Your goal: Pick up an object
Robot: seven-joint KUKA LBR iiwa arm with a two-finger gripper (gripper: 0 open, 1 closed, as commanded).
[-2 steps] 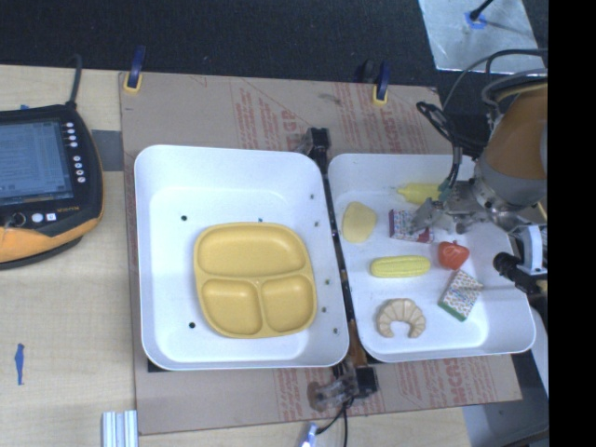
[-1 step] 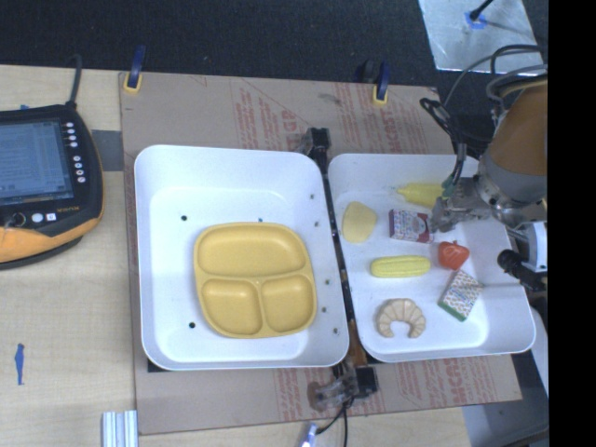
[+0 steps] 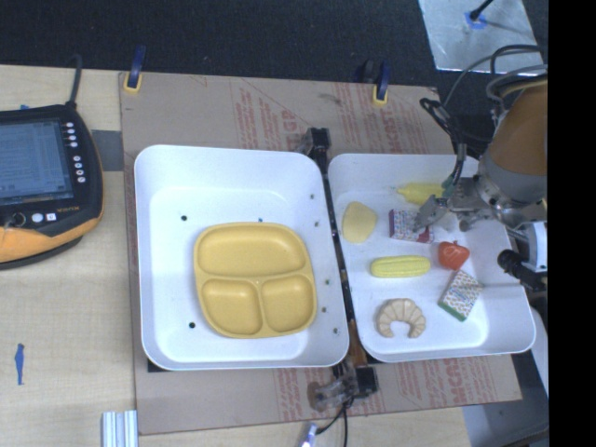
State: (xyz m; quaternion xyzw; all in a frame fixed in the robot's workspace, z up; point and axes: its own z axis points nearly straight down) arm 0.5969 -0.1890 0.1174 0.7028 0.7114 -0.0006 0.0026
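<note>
The right bin [image 3: 494, 338] holds several toy foods. A pale yellow rounded piece [image 3: 359, 222] lies at its left, with a small red and white packet [image 3: 406, 225] beside it. A yellow piece [image 3: 419, 192] sits near the back. A corn cob [image 3: 400, 267], a red piece [image 3: 453, 254], a croissant [image 3: 400, 318] and a green and white box [image 3: 461, 295] lie toward the front. My gripper [image 3: 438, 212] hangs low over the bin, just right of the packet and in front of the yellow piece. Nothing is visibly held.
The left bin [image 3: 158, 250] carries a yellow divided tray [image 3: 253, 277]. A tablet controller [image 3: 42, 180] lies on the bench at far left. Cables run behind the arm [image 3: 517, 147] at the right. Clamps [image 3: 380, 80] stand along the board's back edge.
</note>
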